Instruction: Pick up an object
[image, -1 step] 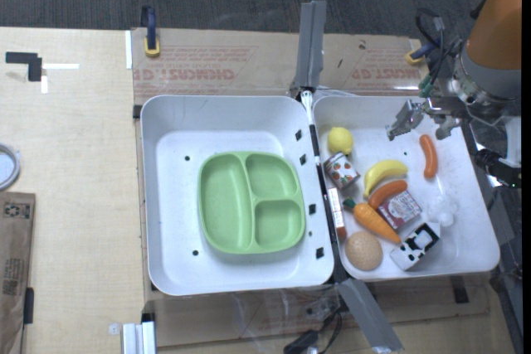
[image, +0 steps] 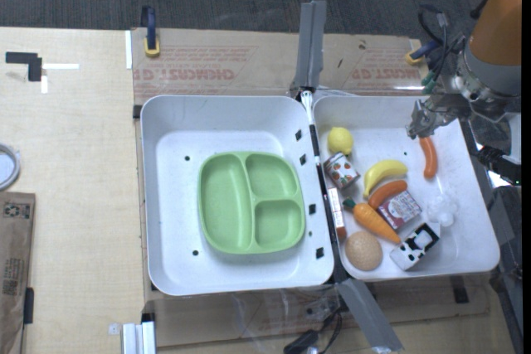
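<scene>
Divided plate (image: 251, 202) in left bin (image: 158, 178), lemon (image: 339, 139) behind banana (image: 385, 174) in right bin (image: 473, 249)

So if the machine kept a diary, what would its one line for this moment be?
arm: over right bin | hand: above the sausage | grip: unclear | left bin: green tray

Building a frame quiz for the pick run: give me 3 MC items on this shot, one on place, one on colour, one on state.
1. Where does the green tray lie?
A. left bin
B. right bin
C. on the bench outside the bins

2. What colour is the round fruit at the right bin's upper left?
A. red
B. yellow
C. blue

3. How does the pincer stand to the orange sausage?
A. carries it over the left bin
B. presses it into the tray
C. sits just above its upper end

Key: 1 A, the tray lies inside the left bin. 2 B, it is a lemon. 3 C, the pincer is over the right bin beside the sausage's top.
</scene>
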### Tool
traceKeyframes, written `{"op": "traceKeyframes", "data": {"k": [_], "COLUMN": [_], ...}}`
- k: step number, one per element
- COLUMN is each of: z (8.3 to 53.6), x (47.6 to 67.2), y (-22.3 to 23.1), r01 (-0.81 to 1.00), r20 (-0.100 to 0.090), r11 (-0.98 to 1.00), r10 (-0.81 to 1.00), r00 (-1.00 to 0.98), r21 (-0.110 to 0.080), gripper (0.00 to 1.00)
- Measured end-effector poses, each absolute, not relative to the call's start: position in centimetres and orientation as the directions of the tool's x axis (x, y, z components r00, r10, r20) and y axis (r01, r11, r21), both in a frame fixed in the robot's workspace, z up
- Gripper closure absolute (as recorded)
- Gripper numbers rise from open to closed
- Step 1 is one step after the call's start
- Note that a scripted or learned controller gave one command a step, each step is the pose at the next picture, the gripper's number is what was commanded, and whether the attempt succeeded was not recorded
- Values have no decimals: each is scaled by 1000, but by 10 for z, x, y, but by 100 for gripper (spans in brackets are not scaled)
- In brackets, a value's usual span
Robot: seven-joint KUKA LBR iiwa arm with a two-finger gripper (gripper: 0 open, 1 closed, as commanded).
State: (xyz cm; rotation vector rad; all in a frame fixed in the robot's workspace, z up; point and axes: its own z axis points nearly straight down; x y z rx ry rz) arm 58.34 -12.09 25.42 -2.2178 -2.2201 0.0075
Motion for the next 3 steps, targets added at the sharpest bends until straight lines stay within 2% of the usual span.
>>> {"op": "traceKeyframes", "data": {"k": [1, 2, 3], "z": [262, 262, 164], "x": [584, 584, 629], "y": [-122, -122, -183], "r01": [1000, 1000, 929], "r20": [-2, -2, -2], "r11": [1, 1, -371], "r10": [1000, 1000, 929], "r00": [-1, -1, 371], "r21": [-7, -8, -2], "gripper": [100, 0, 0]}}
